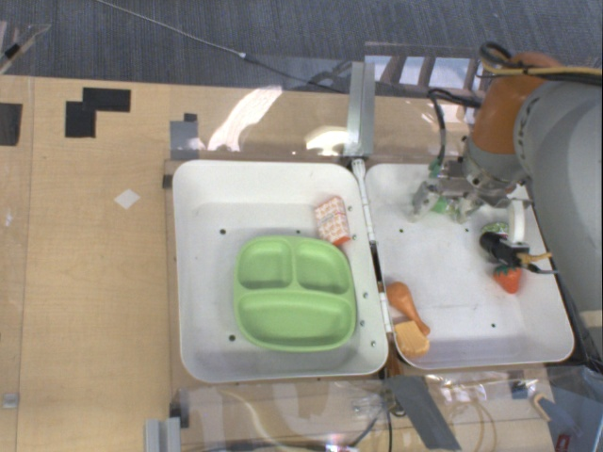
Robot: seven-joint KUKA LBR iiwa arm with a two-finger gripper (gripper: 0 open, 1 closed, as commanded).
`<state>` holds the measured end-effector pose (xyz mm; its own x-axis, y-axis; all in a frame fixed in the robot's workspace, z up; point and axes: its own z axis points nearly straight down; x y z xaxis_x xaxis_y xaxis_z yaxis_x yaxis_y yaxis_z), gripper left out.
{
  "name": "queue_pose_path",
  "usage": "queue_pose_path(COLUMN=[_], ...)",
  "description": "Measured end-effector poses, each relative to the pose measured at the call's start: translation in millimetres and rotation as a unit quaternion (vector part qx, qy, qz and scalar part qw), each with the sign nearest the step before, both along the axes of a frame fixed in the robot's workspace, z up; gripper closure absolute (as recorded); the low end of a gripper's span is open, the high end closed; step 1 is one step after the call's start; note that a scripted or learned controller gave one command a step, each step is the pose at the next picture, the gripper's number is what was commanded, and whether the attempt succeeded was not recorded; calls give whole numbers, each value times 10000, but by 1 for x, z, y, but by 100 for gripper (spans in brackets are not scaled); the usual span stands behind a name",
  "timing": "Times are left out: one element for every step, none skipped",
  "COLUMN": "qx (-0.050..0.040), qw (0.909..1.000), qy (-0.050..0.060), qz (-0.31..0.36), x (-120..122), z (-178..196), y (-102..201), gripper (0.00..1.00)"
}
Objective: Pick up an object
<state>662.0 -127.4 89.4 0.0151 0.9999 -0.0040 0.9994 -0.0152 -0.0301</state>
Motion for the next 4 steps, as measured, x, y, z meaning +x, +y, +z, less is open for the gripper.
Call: queue_pose_path(qx=[120,-33,104,57], qw=[9999,10000,9999,9999], qy=[29,-23,10,-117], qz=[75,8,79,112], x=[2,0,2,7], z=[-2,0,-2,-2], y=[-37,0,-46,-74], gripper=[0,0,0,0])
